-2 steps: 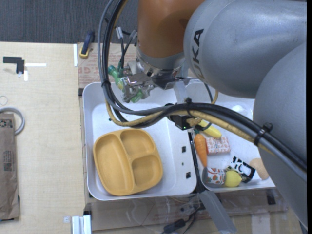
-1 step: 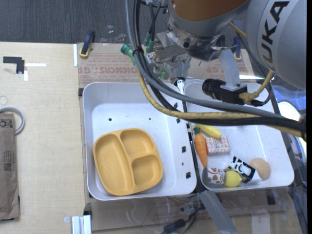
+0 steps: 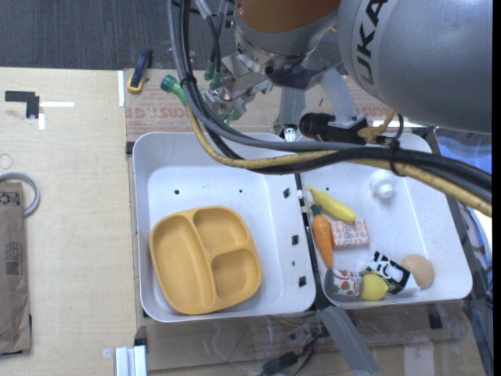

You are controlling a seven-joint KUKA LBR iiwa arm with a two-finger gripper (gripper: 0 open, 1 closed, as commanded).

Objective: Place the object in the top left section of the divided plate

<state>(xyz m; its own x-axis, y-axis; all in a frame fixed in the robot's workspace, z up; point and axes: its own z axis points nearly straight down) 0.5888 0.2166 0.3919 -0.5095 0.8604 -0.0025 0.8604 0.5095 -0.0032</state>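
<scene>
- Since the task doesn't say which object goes, here's where the candidates sit: all loose items are in the right bin [image 3: 450,210], lower right of the frame.
- Yellow banana [image 3: 332,205] lies near the divider between the bins, with an orange carrot [image 3: 322,240] just below it, pointing down the frame.
- Small pink box [image 3: 350,233] is right beside the carrot, touching or nearly so.
- Down at the bin's lower edge: a lemon [image 3: 374,287], a black-and-white packet [image 3: 390,270] and a tan round thing, maybe an egg [image 3: 420,271], all bunched close together.
- Small white object [image 3: 382,186] sits alone nearer the top of that bin.
- Divided plate [image 3: 205,258], yellow, is in the left bin [image 3: 156,171], lower centre-left, three sections, nothing in them.
- Arm [image 3: 407,37] fills the upper right, cables looping over both bins. Gripper [image 3: 227,92] is up above the bins' top edge; honestly can't tell how the fingers stand.
- Counter [image 3: 63,210] on the left has a brown paper bag [image 3: 14,272].
</scene>
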